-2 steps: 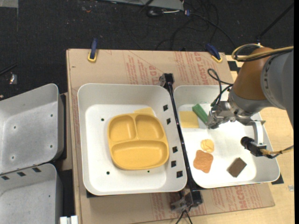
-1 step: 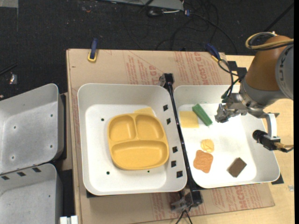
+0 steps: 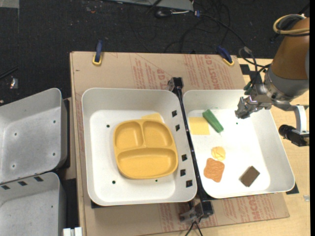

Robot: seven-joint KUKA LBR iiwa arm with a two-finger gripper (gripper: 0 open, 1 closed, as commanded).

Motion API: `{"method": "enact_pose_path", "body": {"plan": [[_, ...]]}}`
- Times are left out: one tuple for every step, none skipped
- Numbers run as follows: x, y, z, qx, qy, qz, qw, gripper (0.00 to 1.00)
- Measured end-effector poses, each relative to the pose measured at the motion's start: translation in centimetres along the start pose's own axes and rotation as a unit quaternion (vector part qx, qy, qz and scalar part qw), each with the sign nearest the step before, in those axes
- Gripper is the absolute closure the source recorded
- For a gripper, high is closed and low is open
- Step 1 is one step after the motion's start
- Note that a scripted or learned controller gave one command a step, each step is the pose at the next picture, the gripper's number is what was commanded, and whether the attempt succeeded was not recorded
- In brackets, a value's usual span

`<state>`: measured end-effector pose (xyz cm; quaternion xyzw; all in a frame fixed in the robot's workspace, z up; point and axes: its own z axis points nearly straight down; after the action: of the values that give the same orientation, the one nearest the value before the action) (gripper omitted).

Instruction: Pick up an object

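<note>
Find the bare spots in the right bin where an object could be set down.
Right bin: bare floor between green block, brown block and right wall, under the pincer. Crowded on the left: yellow slice, small yellow piece, orange piece.

Lighting is even and bright from overhead, with soft, short shadows. The white bins (image 3: 133, 100) read near overexposed. Focus is slightly soft throughout; the dark floor (image 3: 44, 18) shows little detail.

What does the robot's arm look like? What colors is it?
The arm is chunky and rounded, with a big orange band above a grey wrist. At its tip sits a small dark metal gripper. Black cables loop beside the wrist.
</note>
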<state>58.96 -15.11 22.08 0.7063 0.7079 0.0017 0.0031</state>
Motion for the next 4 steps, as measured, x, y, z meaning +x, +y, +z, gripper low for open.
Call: {"method": "enact_pose_path", "body": {"plan": [[0.0, 0.0, 1.9, 0.004, 0.001, 0.001, 1.0, 1.0], [4.9, 1.7, 2.0, 0.002, 0.002, -0.003, 1.0, 1.0], [9.5, 3.3, 1.7, 0.002, 0.002, -0.003, 1.0, 1.0], [14.8, 4.3, -0.1, 0.002, 0.002, -0.003, 1.0, 1.0]]}}
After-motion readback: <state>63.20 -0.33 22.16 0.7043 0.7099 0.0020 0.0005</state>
